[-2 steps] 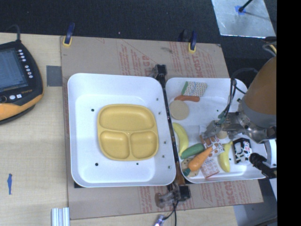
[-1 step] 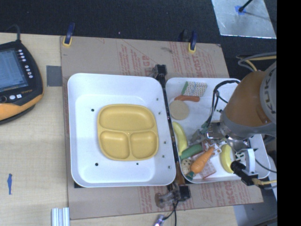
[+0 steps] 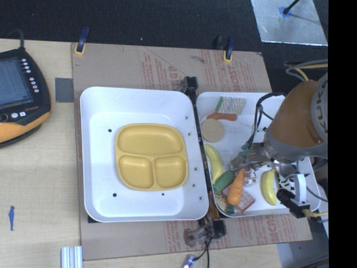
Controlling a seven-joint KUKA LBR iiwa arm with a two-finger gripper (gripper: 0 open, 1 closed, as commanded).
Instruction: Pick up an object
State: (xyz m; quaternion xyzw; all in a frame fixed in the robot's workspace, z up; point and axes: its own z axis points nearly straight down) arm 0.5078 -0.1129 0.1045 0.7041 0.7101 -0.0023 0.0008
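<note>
The arm [image 3: 298,121] reaches in from three o'clock over the right bin [image 3: 252,100], wrist bent down. Its end effector [image 3: 249,159] hangs low among the toys; its spread cannot be told. A carrot [image 3: 236,188] lies just at its seven o'clock, a banana [image 3: 269,187] at four.

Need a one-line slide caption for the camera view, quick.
Gripper low over the toy-food bin near a carrot; yellow divided tray in the other bin.
</note>
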